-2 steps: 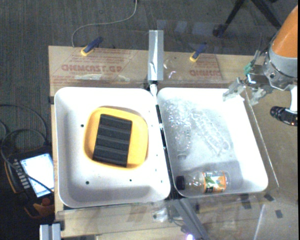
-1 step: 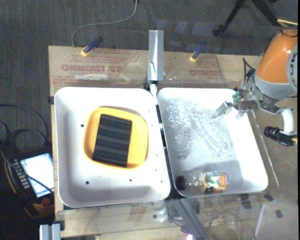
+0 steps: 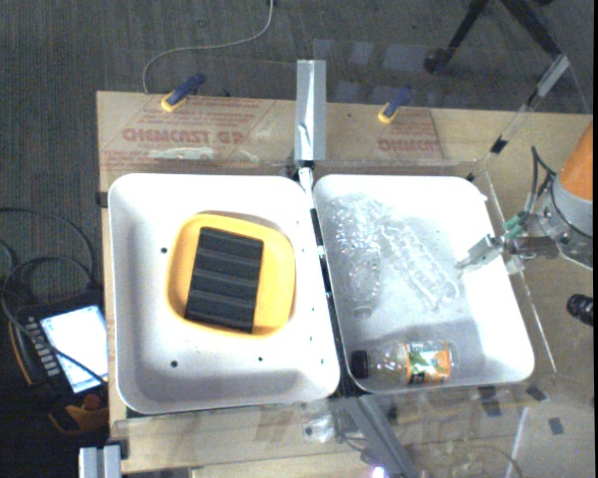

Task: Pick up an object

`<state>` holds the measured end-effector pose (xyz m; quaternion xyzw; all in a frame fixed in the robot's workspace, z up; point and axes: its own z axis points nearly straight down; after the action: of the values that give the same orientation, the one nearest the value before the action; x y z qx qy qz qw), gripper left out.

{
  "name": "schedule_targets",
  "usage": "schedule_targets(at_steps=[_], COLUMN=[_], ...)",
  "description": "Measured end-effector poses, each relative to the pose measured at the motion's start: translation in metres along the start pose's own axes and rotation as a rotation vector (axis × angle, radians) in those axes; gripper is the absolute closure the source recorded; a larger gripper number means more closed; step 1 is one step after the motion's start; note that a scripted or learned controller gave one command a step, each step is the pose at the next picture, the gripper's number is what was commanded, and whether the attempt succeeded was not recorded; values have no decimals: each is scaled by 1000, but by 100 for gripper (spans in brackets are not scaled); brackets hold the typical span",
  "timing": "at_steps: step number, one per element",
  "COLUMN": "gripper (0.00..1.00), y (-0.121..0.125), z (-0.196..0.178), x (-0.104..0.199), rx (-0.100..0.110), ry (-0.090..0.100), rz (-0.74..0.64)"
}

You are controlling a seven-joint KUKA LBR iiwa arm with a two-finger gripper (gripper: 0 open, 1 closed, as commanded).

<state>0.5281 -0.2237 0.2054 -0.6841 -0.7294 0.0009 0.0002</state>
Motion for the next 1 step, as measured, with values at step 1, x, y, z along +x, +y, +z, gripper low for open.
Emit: schedule_targets(at_steps=[1], gripper=[0], y=[17], z=[72], x=[2], rx=[-22], ry=[3], rz=[196])
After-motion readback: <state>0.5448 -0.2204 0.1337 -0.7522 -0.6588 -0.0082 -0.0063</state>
